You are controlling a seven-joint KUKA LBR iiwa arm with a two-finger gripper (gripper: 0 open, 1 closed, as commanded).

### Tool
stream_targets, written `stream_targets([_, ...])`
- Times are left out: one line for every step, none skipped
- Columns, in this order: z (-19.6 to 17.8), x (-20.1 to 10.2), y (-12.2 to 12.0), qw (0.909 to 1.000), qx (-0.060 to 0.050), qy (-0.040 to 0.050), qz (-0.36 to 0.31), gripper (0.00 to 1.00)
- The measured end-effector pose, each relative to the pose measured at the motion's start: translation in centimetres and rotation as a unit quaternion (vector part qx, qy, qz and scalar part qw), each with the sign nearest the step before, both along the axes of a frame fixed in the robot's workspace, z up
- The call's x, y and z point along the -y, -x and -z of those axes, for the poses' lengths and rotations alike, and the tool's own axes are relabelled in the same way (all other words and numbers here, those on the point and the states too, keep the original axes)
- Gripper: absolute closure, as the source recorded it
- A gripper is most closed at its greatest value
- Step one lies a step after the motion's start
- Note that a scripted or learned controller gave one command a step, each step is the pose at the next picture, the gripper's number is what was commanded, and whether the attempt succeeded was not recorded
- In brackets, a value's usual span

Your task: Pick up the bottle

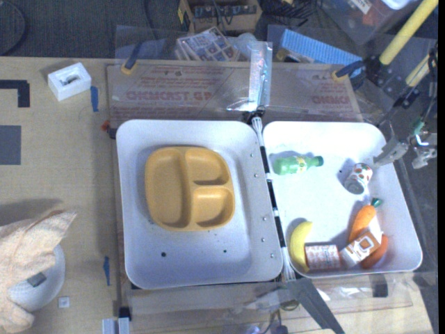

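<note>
One green bottle [295, 163] — flat, well left of pincer [407, 152].

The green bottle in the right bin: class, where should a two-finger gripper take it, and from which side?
Probably from above, across the body. The green bottle lies on its side, cap toward the can, with bare floor of the right bin around it, so fingers could close across its round middle.

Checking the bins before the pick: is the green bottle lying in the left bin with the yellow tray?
No, the green bottle lies on its side in the right bin.
</note>
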State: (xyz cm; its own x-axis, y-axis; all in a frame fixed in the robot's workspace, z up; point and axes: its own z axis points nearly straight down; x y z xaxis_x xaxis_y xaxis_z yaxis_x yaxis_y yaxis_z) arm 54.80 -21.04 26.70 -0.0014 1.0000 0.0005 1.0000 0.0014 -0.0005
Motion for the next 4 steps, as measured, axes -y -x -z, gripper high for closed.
stream_targets([11.9, -3.0, -8.7, 1.0, 0.001, 0.0009, 0.01, 0.0])
stream_targets([18.1, -6.8, -10.9, 0.9978, 0.001, 0.0004, 0.066, 0.0])
stream_targets([17.9, -10.6, -6.2, 1.0, 0.004, 0.0019, 0.005, 0.0])
stream_targets([17.8, -11.7, -1.2, 0.9928, 0.0, -0.0005, -0.12, 0.0])
